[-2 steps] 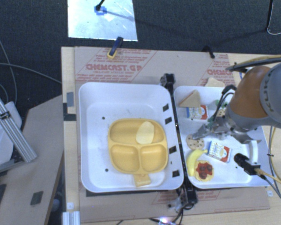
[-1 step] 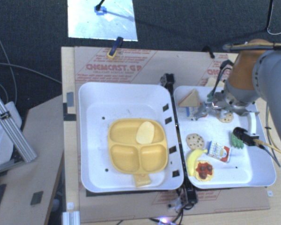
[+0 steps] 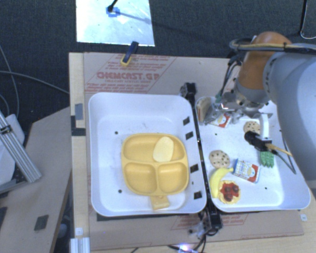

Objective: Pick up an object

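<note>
Both bins are plain white: the left bin (image 3: 102,141) holds a butter-yellow divided tray (image 3: 155,165) with a paler cream oval (image 3: 163,149) in its two o'clock compartment. In the right bin (image 3: 289,191) lie a tan cookie (image 3: 219,158) dotted with dark chips, a yellow banana (image 3: 216,181), a yellow plate splashed red (image 3: 229,191) at six o'clock, a white carton printed blue and red (image 3: 246,170) and a green block (image 3: 267,159). The arm (image 3: 300,99) is grey with an orange band (image 3: 255,62), over brown board lettered in red (image 3: 127,75).

Tray (image 3: 147,179) in left bin (image 3: 102,141) (right bin (image 3: 284,194) holds cookie (image 3: 219,158)).
</note>
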Action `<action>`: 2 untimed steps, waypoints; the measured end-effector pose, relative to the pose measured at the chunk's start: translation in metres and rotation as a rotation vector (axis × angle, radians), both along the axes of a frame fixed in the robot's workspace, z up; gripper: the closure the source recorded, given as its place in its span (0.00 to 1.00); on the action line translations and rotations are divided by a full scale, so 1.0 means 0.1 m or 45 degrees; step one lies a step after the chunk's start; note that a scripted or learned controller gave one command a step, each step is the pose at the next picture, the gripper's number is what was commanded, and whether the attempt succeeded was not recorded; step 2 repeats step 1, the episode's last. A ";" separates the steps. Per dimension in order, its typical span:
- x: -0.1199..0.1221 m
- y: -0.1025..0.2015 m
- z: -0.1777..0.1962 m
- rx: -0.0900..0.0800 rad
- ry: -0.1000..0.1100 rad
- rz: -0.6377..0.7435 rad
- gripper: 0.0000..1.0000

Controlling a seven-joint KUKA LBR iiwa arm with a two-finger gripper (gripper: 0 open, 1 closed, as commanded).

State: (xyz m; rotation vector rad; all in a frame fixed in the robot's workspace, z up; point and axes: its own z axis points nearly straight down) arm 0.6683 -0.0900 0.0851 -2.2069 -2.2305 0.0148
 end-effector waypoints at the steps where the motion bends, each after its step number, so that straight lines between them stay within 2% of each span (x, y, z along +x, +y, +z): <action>1: -0.02 -0.04 0.11 0.001 0.008 -0.005 1.00; 2: -0.02 -0.04 0.11 0.001 0.008 -0.005 1.00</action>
